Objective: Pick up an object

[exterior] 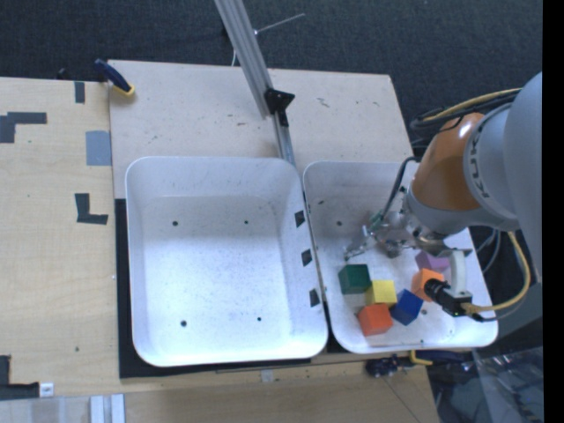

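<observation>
1. I see the objects lying in the right bin (328,192), bunched toward its near right corner. My guess is that a loose pile like this leaves the program several candidates within one reach.
2. The green block (354,278) lies farthest left of the group. The yellow block (383,291) is just to its right, and the red-orange block (374,319) sits nearest the front rim, just beside the blue block (406,307).
3. An orange piece (429,280) and a pale purple one (432,260) lie further right, partly under the arm's wrist hardware, so I cannot read their full shapes.
4. The left bin (141,192) stands alongside, sharing the middle divide.
5. The arm reaches in from the right, its orange band above the wrist, and bends down over the far part of the cluster.
6. The gripper (374,236) hangs low in the right bin, just beyond the green block and apart from it. I cannot tell whether its pincer is spread or pressed together, since the metal parts blur into one another. I see nothing pinched in it.
7. I judge no pick has been made yet. The green block looks like the closest target, needing a short move toward the near side.
</observation>
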You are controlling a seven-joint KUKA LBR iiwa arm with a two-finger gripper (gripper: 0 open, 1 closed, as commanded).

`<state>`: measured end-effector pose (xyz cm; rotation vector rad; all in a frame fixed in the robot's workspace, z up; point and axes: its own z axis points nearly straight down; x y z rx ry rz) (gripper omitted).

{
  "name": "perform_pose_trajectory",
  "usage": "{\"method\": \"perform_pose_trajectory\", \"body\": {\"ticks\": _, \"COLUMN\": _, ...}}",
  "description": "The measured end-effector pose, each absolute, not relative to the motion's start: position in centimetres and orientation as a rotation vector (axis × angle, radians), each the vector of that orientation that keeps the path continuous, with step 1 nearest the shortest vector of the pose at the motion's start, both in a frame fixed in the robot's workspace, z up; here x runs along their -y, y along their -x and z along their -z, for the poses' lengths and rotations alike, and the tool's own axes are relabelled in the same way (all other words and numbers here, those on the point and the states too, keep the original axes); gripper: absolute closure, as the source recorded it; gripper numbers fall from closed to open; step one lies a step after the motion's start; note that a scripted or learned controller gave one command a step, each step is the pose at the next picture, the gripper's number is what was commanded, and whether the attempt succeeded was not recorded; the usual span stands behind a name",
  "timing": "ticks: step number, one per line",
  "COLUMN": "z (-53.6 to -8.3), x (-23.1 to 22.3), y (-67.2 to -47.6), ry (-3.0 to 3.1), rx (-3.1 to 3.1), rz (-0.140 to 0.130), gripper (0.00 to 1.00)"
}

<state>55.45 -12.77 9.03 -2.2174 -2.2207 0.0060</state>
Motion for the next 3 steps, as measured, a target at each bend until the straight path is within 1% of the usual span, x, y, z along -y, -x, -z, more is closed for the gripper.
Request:
{"method": "perform_pose_trajectory", "body": {"ticks": 1, "z": -10.1, "x": 12.7, "y": -55.5, "ry": 2.216, "rx": 2.222, "rz": -0.003, "gripper": 1.00}}
{"method": "perform_pose_trajectory", "body": {"ticks": 2, "z": -15.6, "x": 12.1, "y": -56.4, "ry": 2.221, "rx": 2.227, "rz": 0.004, "gripper": 1.00}}
{"method": "perform_pose_trajectory", "body": {"ticks": 3, "z": -20.2, "x": 11.3, "y": -56.8, "ry": 2.221, "rx": 2.227, "rz": 0.004, "gripper": 1.00}}
